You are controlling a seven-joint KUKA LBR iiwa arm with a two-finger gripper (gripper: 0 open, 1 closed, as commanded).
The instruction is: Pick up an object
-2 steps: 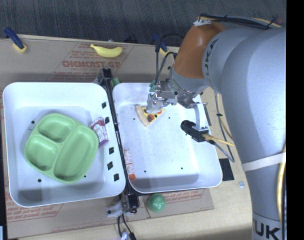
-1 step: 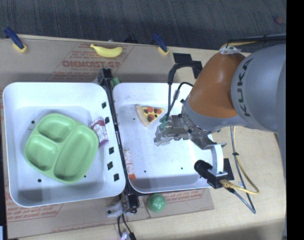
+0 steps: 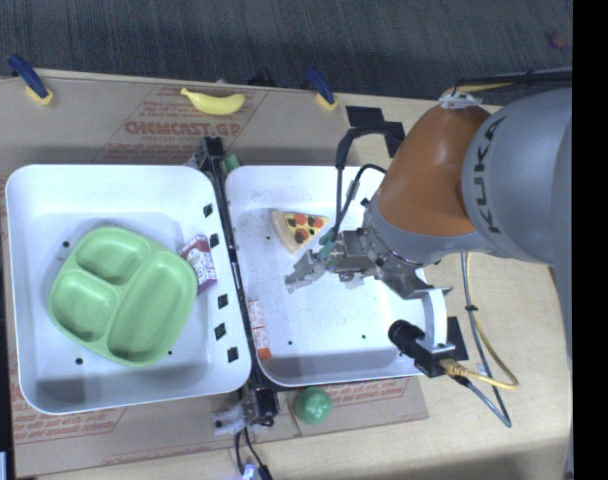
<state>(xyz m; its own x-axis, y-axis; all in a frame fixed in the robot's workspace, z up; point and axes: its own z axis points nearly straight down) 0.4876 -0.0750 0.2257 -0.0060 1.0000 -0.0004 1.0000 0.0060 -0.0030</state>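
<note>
A toy pizza slice (image 3: pixel 299 227) lies in the back part of the right bin (image 3: pixel 284 353). My gripper (image 3: pixel 305 267) hangs over that bin's middle, just in front of the slice and a little to its right. It is open, with nothing between its fingers. In the left bin (image 3: pixel 34 378) a green divided plate (image 3: pixel 122 295) lies flat. A small maroon and white packet (image 3: pixel 199 260) rests at the plate's right edge.
A yellow toy banana (image 3: pixel 213 99) lies on the cardboard behind the bins, and a green ball (image 3: pixel 312 405) sits in front of the right bin. Blue clamps (image 3: pixel 30 79) hold the cardboard's back edge. Black and yellow cables (image 3: pixel 479 363) trail at the right.
</note>
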